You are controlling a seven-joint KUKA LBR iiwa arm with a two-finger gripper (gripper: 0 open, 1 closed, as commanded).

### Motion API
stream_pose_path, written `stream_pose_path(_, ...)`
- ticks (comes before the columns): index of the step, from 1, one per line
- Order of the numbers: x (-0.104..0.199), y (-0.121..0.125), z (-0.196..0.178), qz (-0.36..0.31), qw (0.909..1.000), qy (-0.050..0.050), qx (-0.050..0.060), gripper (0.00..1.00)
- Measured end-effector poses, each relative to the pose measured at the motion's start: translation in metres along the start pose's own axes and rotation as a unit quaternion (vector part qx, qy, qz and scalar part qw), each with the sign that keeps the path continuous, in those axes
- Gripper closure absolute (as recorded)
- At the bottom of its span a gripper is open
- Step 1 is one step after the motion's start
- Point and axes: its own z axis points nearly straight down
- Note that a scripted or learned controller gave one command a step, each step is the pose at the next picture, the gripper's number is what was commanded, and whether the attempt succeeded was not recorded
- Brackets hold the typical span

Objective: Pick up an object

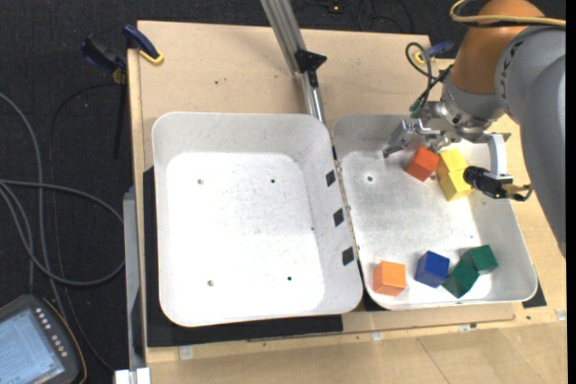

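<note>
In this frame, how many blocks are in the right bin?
6. An orange-red block and a yellow block lie under the gripper; near the front edge sit an orange block, a blue block and two green blocks. The arm may hide more.

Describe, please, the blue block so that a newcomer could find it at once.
Look in the right-hand white bin, along its near edge, where four blocks sit in a row. The blue block is second from the left, between an orange block and two green blocks. It is the only blue one.
</note>
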Motion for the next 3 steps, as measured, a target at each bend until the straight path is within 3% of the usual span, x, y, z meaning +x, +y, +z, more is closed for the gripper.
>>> stream_pose_path(1,0.001,0.0,0.005,0.0,1.0,-0.001,-0.001,0.0)
stream_pose_path(2,0.001,0.001,-0.006,0.0,1.0,-0.001,-0.003,1.0)
stream_pose_path(3,0.006,-0.002,-0.053,0.001,1.0,-0.001,-0.005,1.0)
